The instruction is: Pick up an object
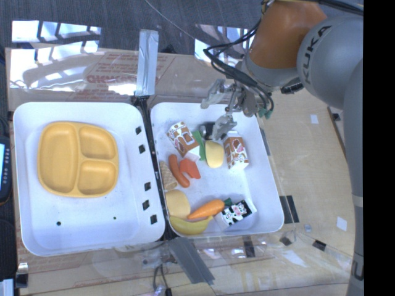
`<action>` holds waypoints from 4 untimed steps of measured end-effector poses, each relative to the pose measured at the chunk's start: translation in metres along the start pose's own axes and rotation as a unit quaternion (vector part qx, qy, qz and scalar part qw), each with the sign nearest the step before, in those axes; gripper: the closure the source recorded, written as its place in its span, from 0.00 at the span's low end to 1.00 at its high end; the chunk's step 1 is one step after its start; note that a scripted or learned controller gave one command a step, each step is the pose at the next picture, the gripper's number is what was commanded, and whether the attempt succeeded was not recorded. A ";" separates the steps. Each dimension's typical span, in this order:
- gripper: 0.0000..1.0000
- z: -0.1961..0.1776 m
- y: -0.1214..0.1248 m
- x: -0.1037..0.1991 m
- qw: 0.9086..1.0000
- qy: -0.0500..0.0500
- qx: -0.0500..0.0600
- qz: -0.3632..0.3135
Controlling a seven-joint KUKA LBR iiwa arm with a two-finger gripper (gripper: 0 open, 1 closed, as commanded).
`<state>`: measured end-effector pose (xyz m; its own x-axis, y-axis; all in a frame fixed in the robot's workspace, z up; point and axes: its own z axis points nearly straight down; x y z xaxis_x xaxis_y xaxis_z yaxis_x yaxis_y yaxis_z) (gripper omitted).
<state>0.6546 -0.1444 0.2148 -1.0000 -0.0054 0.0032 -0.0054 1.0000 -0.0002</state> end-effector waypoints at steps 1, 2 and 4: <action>0.00 0.096 0.023 -0.002 0.999 -0.012 0.002 -0.034; 0.00 0.101 0.035 0.011 0.998 -0.028 0.004 0.052; 0.00 0.102 0.049 0.018 0.988 -0.025 0.000 0.156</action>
<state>0.6364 -0.0956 0.1132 -0.9521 0.3022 -0.0460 0.3022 0.9532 0.0060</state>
